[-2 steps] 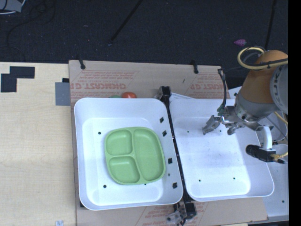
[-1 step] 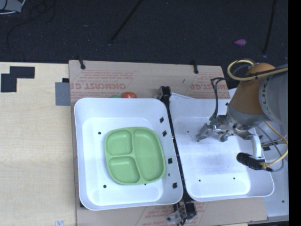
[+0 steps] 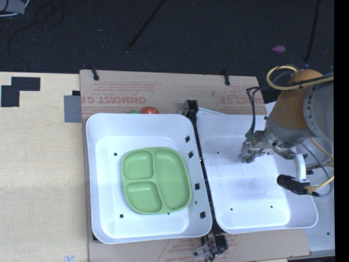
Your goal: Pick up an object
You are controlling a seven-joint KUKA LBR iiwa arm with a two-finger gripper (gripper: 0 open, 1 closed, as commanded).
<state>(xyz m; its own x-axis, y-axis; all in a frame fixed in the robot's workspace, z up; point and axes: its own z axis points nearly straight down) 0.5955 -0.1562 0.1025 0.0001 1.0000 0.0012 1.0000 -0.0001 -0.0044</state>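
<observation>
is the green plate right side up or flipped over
Right side up: the green plate lies flat in the left bin, its three hollow compartments facing up.

A green three-compartment plate (image 3: 156, 180) lies flat in the middle of the left bin (image 3: 103, 146), and every other thing is placed from it. To the plate's right, past the black divider (image 3: 197, 162) between the bins, the gripper (image 3: 249, 153) hangs low over the upper part of the right bin (image 3: 256, 212), with the grey arm (image 3: 297, 111) and its orange band reaching in from farther right. Beyond the plate, just outside the left bin's far rim, a small red object (image 3: 149, 111) rests on the cardboard sheet (image 3: 142, 91) that covers the worktop (image 3: 38, 168).
</observation>
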